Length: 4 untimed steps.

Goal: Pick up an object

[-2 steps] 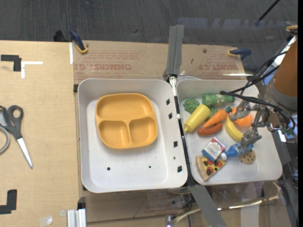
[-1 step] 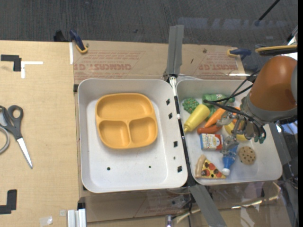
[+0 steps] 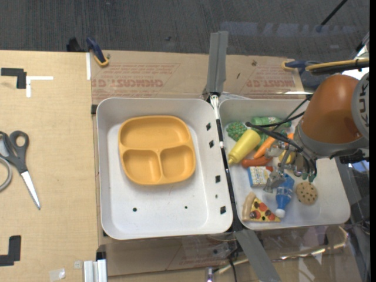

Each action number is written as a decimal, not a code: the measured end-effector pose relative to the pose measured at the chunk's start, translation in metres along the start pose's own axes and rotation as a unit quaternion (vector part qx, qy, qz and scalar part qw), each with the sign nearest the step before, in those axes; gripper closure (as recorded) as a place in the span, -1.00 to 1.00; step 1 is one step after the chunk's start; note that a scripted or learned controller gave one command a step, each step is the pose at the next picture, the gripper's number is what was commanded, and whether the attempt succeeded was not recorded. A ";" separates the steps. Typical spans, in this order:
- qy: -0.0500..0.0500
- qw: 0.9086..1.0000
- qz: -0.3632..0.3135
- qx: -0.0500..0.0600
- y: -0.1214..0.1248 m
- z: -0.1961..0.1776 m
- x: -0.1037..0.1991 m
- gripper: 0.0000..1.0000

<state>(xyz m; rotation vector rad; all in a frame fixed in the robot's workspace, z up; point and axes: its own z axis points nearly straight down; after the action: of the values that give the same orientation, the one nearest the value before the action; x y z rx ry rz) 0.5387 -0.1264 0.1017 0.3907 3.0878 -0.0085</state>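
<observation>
Toys crowd the right bin [image 3: 329,213]: a yellow bottle [image 3: 243,146], carrot [image 3: 262,147], pizza slice [image 3: 259,210], cookie [image 3: 306,193] and blue bottle [image 3: 284,195]. Gripper [image 3: 277,178] hangs over them. Cardboard [image 3: 147,78] lettering reads mirrored, illegible.

The arm [image 3: 352,107] is reaching in from the right, its orange band [image 3: 330,113] sitting big and round above the wrist. The gripper [image 3: 275,183] is pointing down and to the left, with cables looping around the wrist.
</observation>
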 end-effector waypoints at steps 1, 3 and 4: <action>0.002 1.000 -0.001 0.000 0.001 -0.006 0.000 1.00; 0.004 1.000 -0.003 -0.002 -0.040 0.003 0.026 -1.00; 0.014 0.997 0.082 0.000 0.016 0.012 -0.030 -1.00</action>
<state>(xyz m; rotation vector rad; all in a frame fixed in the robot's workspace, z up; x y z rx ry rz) 0.5726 -0.1181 0.0903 0.6479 3.0732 -0.0004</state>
